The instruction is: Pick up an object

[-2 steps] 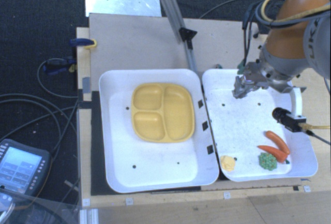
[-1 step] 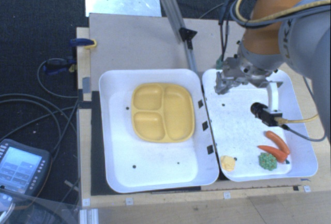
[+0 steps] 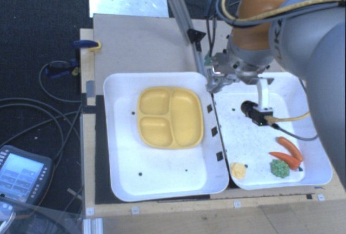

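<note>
The gripper is positioned over the far left corner of the right bin, close to the wall shared with the left bin. Whether it is open or closed cannot be determined from this view.

The candidates for pickup are located well apart from it, toward the near edge of the right bin:
- Two orange pieces lie side by side, with long axes running diagonally toward the near right corner.
- A green piece lies just beside them.
- A pale yellow piece lies in the near left corner.

A yellow divided plate is contained in the left bin. Travel toward the near edge is judged necessary before any grasp.
</note>
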You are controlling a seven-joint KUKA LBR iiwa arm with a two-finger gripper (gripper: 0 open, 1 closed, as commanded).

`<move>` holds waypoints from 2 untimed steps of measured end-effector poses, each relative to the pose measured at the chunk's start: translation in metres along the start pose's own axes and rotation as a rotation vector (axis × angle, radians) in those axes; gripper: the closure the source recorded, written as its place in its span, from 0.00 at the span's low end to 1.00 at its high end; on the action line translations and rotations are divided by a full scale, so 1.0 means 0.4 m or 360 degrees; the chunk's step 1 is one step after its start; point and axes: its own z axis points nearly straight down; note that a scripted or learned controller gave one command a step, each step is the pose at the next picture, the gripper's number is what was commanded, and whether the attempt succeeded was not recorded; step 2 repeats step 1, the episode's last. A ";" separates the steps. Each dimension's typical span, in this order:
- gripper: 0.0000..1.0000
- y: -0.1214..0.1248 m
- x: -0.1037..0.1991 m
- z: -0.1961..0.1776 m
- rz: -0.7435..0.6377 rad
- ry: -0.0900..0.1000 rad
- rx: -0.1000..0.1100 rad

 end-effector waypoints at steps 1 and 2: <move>1.00 0.045 0.120 0.039 0.0001 -0.0003 0.0001; 1.00 0.045 0.120 0.039 0.0001 -0.0003 0.0001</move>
